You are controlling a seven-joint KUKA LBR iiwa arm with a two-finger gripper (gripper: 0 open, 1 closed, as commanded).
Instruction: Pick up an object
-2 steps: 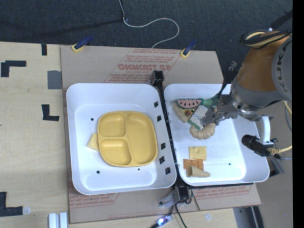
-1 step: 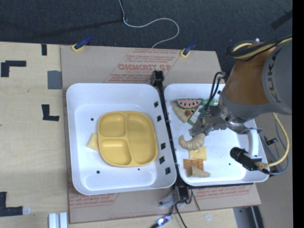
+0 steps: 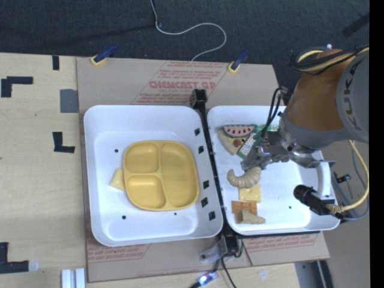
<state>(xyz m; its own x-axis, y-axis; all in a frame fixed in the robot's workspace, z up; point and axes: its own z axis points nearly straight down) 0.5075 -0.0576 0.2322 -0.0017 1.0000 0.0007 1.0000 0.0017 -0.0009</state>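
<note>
The end effector (image 3: 259, 155) is parked low in the right bin (image 3: 300, 221), mid-right of frame, just above the croissant (image 3: 245, 176), likely lined up for grabbing; its grip state can't be made out.

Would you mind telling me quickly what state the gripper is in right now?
Gripper: low over the right bin, above the croissant; open or shut cannot be told.

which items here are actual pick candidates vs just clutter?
Pick candidates, right bin:
- watermelon slice
- croissant, right under the gripper
- yellow cheese block
- brown toast pieces

Lying about:
- yellow divided plate in left bin, with a pale yellow piece sticking out from under it
- white cable on the dark surface behind
</note>
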